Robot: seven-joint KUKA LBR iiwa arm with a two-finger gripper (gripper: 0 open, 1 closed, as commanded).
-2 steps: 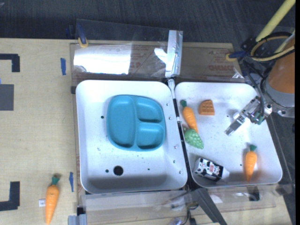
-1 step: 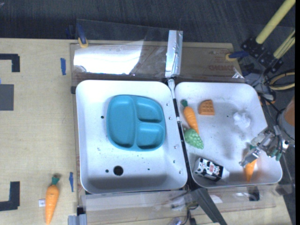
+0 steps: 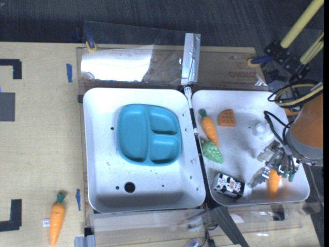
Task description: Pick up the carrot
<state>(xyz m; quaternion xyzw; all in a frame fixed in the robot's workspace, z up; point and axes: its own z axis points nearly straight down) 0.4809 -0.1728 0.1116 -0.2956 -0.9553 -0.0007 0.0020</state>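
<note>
1. Carrot [image 3: 273, 182]: small, orange, plastic-looking; green top not visible, hidden by the gripper [image 3: 271, 175].
2. It stood roughly upright in the near-right corner of the right bin [image 3: 241, 107].
3. The fingers [image 3: 258, 177] were closed on the carrot's upper end; its orange body hung below them.
4. A second carrot [image 3: 207, 127] lay at the bin's left side; a third carrot [image 3: 56, 217] on the counter [image 3: 36, 153].

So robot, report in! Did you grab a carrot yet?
Gripper down in right bin, orange piece at its fingertips, grip unconfirmed. Carrot by bin's left wall, against green toy.
</note>
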